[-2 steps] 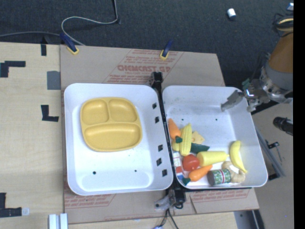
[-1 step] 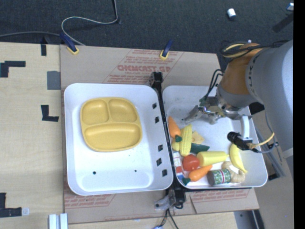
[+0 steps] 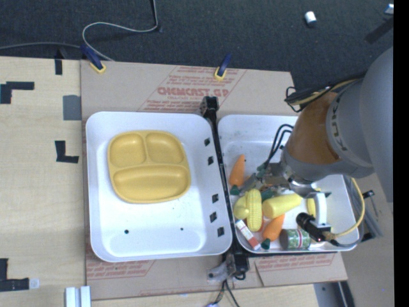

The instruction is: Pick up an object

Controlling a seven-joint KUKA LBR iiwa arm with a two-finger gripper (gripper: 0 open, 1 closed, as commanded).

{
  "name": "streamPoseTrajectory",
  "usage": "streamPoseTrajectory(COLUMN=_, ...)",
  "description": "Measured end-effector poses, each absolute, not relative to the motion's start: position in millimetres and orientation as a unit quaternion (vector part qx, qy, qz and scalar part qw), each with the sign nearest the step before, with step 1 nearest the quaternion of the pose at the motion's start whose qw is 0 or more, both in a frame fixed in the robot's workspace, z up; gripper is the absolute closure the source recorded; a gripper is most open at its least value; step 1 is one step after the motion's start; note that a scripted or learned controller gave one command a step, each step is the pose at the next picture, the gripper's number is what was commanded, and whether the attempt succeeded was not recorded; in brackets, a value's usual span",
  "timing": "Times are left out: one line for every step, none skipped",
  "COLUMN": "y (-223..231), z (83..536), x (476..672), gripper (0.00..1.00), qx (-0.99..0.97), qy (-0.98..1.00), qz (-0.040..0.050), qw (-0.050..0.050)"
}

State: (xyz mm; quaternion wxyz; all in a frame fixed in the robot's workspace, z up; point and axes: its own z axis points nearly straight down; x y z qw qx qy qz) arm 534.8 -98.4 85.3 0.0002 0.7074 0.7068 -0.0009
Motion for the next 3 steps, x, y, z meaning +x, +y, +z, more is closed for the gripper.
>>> streamPoseTrajectory(y=-97.7, z=95.4, x=536.3, gripper=1.0, qx=0.707, qy=0.707, qz=0.0006, qw=0.002)
streamPoseTrajectory(y=-89.9, z=255.7, x=484.4, gripper=1.0, qx=0.707, qy=0.707, qz=0.0001, qw=0.001)
streamPoseTrajectory(y=-30.9, z=256.4, x=484.1, gripper=1.0, qx=0.706, qy=0.708, qz=0.0001, qw=-0.001)
